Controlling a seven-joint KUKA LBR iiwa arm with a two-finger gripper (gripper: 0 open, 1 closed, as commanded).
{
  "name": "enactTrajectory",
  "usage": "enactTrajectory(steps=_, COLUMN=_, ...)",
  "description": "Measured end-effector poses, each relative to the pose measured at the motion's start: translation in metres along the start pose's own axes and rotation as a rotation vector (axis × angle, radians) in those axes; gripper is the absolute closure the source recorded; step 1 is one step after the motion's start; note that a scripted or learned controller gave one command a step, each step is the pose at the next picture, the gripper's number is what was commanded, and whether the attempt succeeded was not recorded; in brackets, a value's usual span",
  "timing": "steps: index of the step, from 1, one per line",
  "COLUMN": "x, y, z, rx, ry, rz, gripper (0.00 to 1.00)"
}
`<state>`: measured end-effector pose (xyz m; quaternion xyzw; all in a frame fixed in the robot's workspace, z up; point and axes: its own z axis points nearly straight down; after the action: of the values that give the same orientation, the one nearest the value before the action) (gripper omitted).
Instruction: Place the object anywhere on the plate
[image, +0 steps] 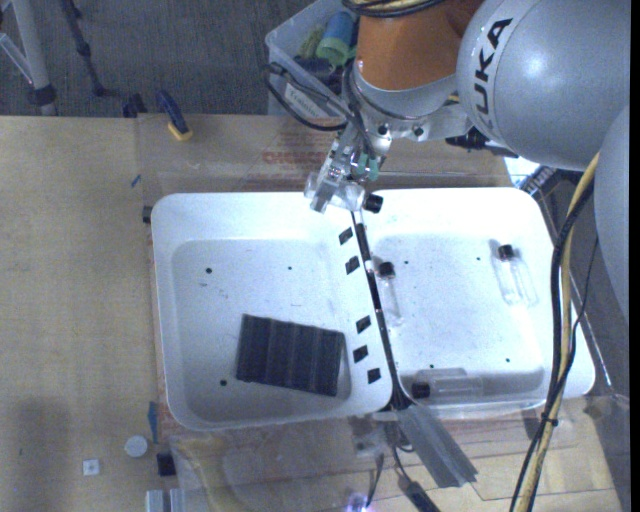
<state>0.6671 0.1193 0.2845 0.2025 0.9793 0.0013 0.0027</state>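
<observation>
A: Where is the pincer (336, 186)?

B: It hangs below the grey arm (530, 70) with its orange band (400, 45), over the far rim of the bins, right about where the two meet. Whether it is apart or together I cannot tell; the metal parts blur into one pale shape. I see nothing gripped in it.

A: What lies nearest to it?

B: The shared edge between the bins, marked with a row of small black squares (358, 300) running toward the near side. Just right of that edge, in the right shallow white bin (530, 215), lies a clear plastic tube with a black cap (385, 288), set lengthwise along the divider.

A: Anything else in that bin?

B: A second clear tube with a black cap (513, 274) near the right wall, and a third clear piece with a black end (445, 384) along the near wall.

A: And the plate?

B: The dark ribbed rectangular plate (290, 355) lies flat in the left shallow white bin (165, 225), toward the near side, slightly skewed. Nothing rests on it. The clear tubes are all well apart from it, across the divider.

A: Around the bins?

B: A pale wooden worktop (70, 280), with a blue clamp (173, 115) near its far edge.
</observation>
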Motion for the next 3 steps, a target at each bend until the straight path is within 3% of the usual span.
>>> enactTrajectory(steps=1, x=0.05, y=0.095, z=0.028, rx=-0.002, ry=0.0, rz=-0.405, gripper=1.0)
enactTrajectory(steps=2, x=0.021, y=-0.012, z=0.087, rx=0.002, ry=0.004, rz=-0.38, gripper=1.0)
enactTrajectory(steps=3, x=0.05, y=0.095, z=0.122, rx=-0.001, ry=0.001, rz=-0.27, gripper=1.0)
